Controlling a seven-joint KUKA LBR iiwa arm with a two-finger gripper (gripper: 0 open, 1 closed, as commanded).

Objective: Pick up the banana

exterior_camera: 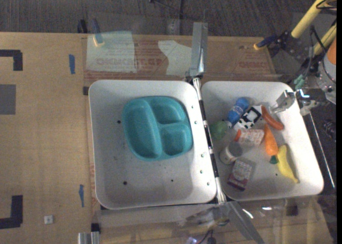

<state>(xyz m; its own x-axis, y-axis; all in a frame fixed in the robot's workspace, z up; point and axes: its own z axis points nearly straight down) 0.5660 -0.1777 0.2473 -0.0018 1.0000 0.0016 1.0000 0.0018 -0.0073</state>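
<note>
The yellow banana (286, 164) lies in the right bin (312, 184), close to its right wall at the near end, with its tip pointing to the near right corner. My gripper (293, 100) hangs over the far right corner of that bin, well apart from the banana. Its fingers stand open with nothing between them.
Next to the banana are an orange carrot (270, 142) and a red pepper (272, 118). A blue bottle (238, 110), a black-and-white block (249, 117), a green lump (218, 130), a can (248, 137) and a small box (241, 173) crowd the bin's left. The left bin (107, 184) holds a teal divided plate (157, 127).
</note>
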